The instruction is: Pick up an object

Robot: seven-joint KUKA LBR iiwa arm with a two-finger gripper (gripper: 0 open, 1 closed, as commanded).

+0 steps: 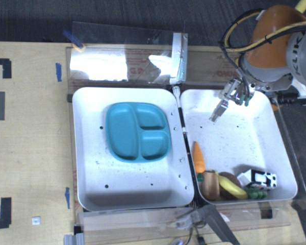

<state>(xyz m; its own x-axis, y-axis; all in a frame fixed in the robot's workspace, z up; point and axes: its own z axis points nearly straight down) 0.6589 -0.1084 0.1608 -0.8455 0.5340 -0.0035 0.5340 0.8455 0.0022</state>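
Over the far end of the right bin (275, 137), the claw (220, 109) hangs with nothing visible in it, its spread impossible to tell, well apart from the carrot (198, 157), banana (231, 187) and black-and-white toy (262, 178) at the near edge, while a blue plate (138, 131) fills the left bin (86, 152).

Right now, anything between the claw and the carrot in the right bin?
No. In the camera view, only bare white bin floor, lightly speckled, lies between the claw and the carrot. The other items sit further along the bin's near edge.
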